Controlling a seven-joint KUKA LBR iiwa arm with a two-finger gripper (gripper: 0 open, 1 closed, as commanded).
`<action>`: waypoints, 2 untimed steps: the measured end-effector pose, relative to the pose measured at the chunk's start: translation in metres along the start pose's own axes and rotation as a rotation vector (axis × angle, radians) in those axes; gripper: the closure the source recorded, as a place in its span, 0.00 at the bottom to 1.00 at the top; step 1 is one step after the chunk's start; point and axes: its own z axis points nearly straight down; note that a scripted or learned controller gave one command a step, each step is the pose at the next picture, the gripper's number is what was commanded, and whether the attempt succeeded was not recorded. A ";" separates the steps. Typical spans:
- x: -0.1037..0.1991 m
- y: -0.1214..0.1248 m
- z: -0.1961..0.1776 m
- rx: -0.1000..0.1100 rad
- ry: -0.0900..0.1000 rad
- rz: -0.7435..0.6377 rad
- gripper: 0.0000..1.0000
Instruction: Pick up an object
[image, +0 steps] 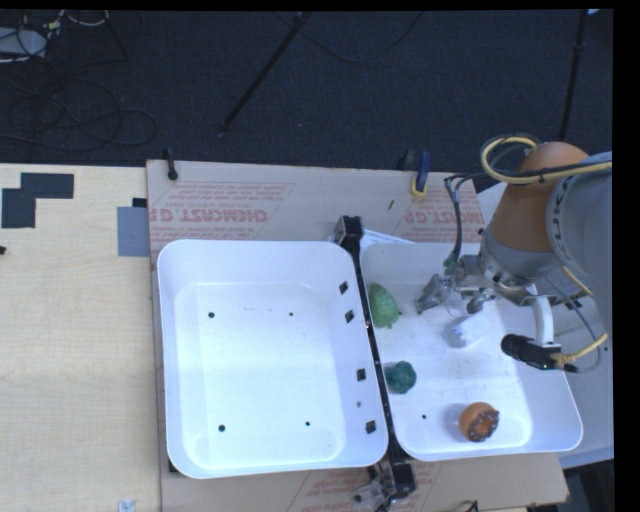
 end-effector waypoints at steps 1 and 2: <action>0.000 0.000 -0.008 0.002 0.000 -0.002 1.00; 0.000 0.000 -0.008 0.002 0.000 -0.002 0.00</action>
